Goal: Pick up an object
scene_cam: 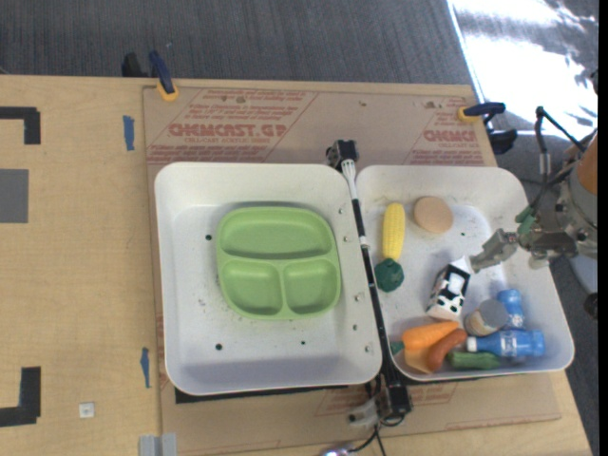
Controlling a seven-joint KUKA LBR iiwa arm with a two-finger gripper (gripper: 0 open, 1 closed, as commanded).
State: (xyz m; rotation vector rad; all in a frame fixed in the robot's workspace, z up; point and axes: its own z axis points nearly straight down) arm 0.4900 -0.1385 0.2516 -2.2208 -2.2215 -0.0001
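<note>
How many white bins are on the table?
2. The left bin holds a green plate. The right bin sits right beside it and holds the toys, like the corn and the cow.

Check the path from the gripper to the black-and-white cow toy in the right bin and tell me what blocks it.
Nothing visible blocks it. The gripper hangs over the right bin, just right of the cow toy, with bare bin floor between them. The blue bottle and the carrot lie nearer the camera, beside that path.
</note>
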